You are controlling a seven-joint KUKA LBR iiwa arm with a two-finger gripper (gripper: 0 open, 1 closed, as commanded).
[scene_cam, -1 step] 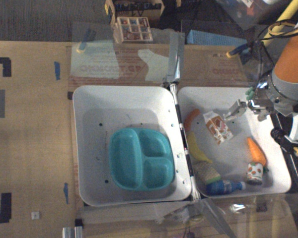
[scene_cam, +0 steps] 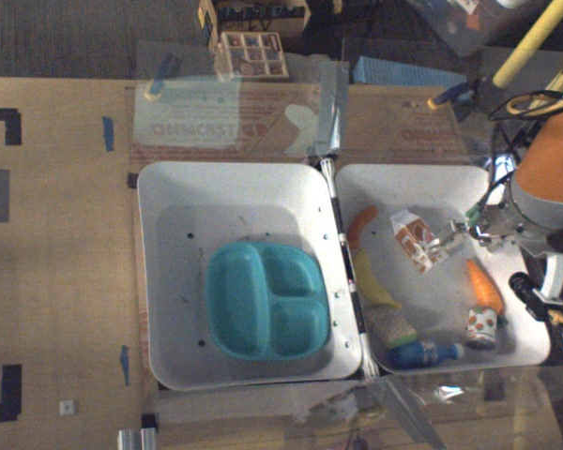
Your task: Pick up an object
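The right bin [scene_cam: 394, 178] holds several objects. A white and brown packet [scene_cam: 411, 239] lies near its middle, tilted. My gripper [scene_cam: 453, 239] reaches in from the right edge, low over the bin, its tip at the packet's right end. I cannot make out whether it touches the packet. An orange carrot [scene_cam: 485, 287] lies just below the gripper, with a small printed can [scene_cam: 481, 327] under it. Along the bin's left side are an orange piece [scene_cam: 361, 225], a yellow banana [scene_cam: 376, 291] and a grey-green item [scene_cam: 393, 325]. At the front lies a blue bottle [scene_cam: 424, 352].
The left bin [scene_cam: 169, 204] holds a teal divided plate [scene_cam: 266, 299]. The arm's orange band [scene_cam: 551, 169] and cables hang over the right bin's right rim. Cardboard boxes [scene_cam: 253, 12] and clear sheeting [scene_cam: 225, 111] lie behind the bins.
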